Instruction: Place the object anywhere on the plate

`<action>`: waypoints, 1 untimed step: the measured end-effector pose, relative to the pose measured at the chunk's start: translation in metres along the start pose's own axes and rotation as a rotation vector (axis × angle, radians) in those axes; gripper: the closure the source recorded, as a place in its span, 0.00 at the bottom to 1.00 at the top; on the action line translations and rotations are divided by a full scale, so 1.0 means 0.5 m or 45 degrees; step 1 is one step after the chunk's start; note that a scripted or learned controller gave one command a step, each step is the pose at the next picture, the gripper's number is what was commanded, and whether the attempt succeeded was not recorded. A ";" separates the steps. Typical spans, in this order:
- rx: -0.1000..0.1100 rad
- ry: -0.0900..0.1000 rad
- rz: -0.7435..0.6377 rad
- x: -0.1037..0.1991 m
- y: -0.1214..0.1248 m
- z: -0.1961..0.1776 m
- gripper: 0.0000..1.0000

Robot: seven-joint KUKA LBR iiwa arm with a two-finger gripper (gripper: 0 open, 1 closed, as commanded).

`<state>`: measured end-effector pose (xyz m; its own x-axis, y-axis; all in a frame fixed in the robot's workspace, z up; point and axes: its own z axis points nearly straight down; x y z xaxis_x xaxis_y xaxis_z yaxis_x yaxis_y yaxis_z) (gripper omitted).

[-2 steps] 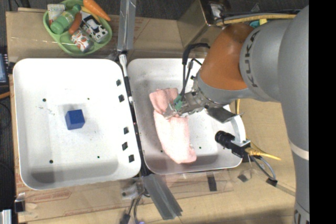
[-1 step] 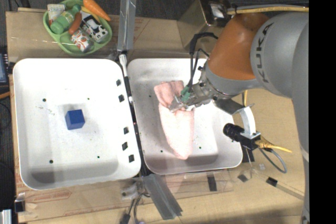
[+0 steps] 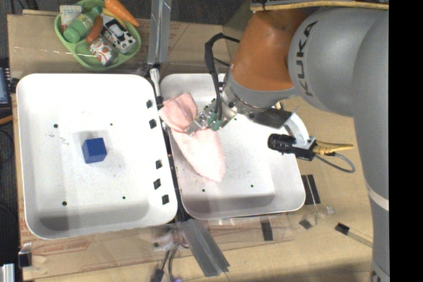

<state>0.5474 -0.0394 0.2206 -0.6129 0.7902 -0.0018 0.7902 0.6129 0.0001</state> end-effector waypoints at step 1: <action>-0.001 0.000 -0.516 0.042 0.086 -0.023 1.00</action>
